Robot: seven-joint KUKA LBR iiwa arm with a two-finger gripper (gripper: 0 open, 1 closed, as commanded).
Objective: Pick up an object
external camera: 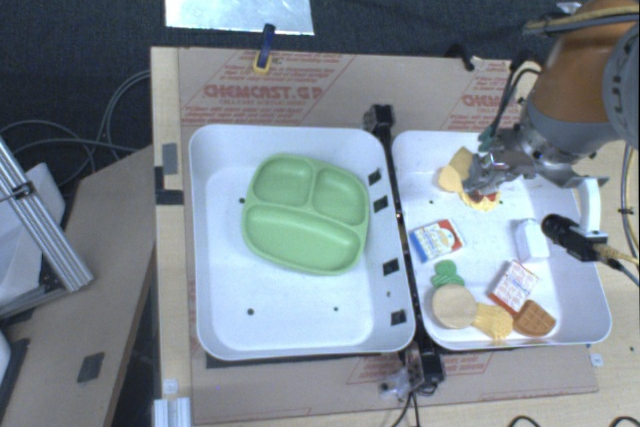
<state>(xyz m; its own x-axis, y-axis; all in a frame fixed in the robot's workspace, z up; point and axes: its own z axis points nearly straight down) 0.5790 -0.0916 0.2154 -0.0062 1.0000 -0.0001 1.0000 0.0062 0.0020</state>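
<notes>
Grey claw (487,177) low over the yellow toy piece (456,173), nothing lifted.
Whether it is parted or closed cannot be told; the grasp remains.

2 white bins side by side: left bin (215,245) holds 1 green divided tray (305,213). Right bin (600,300) holds small toy foods, including a waffle (535,319) and a round tan piece (454,306). Gripper (483,179) sits low over a yellow-and-red item (482,203) near the bin's far end.
</notes>
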